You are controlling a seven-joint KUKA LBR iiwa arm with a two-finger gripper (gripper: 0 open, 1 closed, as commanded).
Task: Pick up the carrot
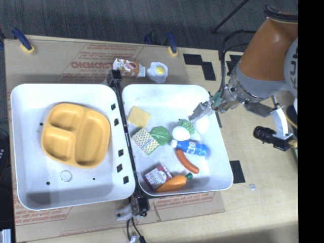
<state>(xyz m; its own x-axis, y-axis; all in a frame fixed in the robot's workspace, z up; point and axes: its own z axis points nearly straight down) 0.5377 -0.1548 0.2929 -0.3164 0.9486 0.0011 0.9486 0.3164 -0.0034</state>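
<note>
Two shallow white bins are seen side by side on the worktop (263,186), which is covered under them by a sheet of printed cardboard (101,59). In the left bin (25,151) a yellow divided plate (76,134) is set towards the upper middle.

The carrot (172,183) is found in the right bin (223,173), lying near the front wall with its green top pointing right. Just to its left, a small dark red packet (157,175) is placed, touching or nearly touching it. Above the carrot, a red sausage (187,161) lies at a slant, and above that a blue and white bottle (193,148) lies on its side. A white egg (180,133) is seen next to a green leafy piece (161,134), with a checkered block (145,141) and a yellow cheese wedge (138,116) further left.

The arm (266,49) is brought in from the right, and the jaws (194,117) are held low over the upper right part of the right bin, close to the egg and well apart from the carrot. Whether the jaws are spread or pressed together cannot be told; nothing is seen between them.

Behind the bins, on the cardboard, a small brown and white carton (127,68) and a white cup with a yellow middle (158,72) are set beside each other.
</note>
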